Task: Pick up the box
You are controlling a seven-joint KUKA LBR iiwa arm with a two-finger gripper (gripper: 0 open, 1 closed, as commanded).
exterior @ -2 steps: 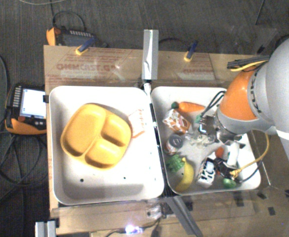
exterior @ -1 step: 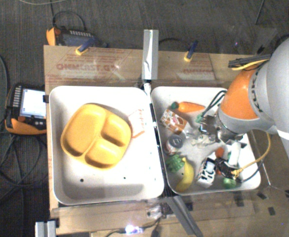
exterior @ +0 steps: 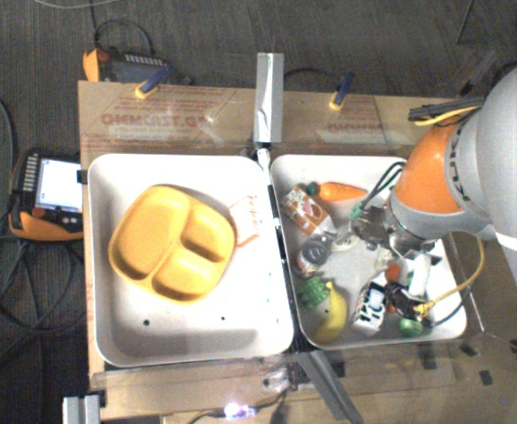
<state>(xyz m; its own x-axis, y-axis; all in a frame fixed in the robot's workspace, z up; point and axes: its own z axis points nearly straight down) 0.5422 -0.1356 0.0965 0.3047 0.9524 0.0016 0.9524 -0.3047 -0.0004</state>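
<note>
The box lies in the right bin, near its upper-left corner, just below the carrot. Its long axis runs roughly from 11 to 5 o'clock. From the pincer, the box sits toward 9 to 10 o'clock, nearby. Whether the pincer is spread or pressed together cannot be told.

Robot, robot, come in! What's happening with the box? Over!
Gripper low in right bin, grip unclear. Box lies apart at bin's left side, untouched. Carrot and can crowd it.
</note>
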